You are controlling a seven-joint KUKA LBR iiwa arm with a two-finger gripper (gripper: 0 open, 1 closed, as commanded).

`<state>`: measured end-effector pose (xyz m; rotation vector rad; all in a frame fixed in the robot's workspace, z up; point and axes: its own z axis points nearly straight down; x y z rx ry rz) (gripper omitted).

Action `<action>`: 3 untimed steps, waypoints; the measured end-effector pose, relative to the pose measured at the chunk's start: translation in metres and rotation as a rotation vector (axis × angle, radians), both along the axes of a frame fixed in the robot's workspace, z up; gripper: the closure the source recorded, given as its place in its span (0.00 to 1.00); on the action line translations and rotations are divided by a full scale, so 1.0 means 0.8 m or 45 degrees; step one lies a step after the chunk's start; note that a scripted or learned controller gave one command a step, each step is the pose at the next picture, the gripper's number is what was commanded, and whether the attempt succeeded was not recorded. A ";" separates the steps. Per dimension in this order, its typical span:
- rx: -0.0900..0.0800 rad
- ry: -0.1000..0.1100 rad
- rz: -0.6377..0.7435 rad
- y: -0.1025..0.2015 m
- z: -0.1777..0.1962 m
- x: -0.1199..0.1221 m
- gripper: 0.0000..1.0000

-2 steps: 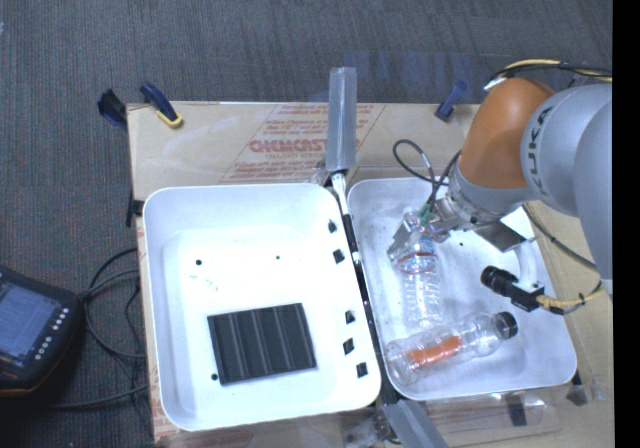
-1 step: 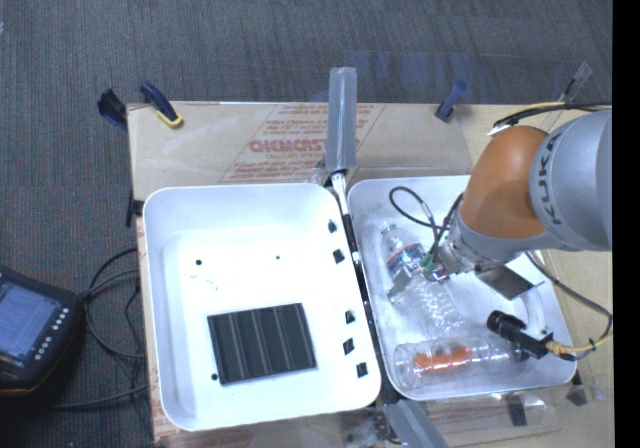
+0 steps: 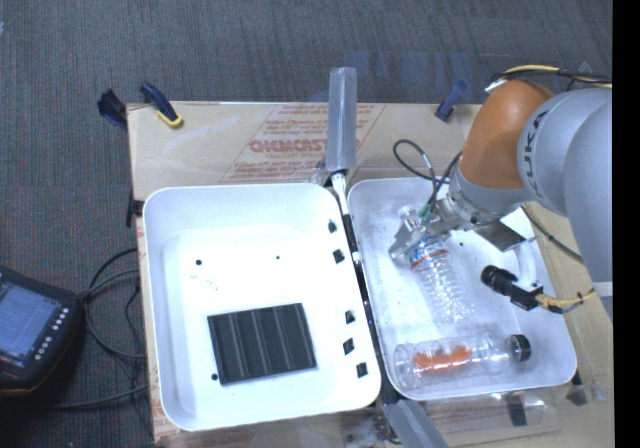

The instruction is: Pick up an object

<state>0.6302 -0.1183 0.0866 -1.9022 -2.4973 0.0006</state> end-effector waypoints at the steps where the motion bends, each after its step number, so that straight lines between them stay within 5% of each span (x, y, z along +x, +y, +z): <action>1: 0.001 0.002 0.055 -0.012 0.000 -0.039 0.00; 2: 0.003 0.003 0.047 -0.014 0.011 -0.039 1.00; 3: 0.000 -0.002 0.384 0.025 0.245 -0.055 1.00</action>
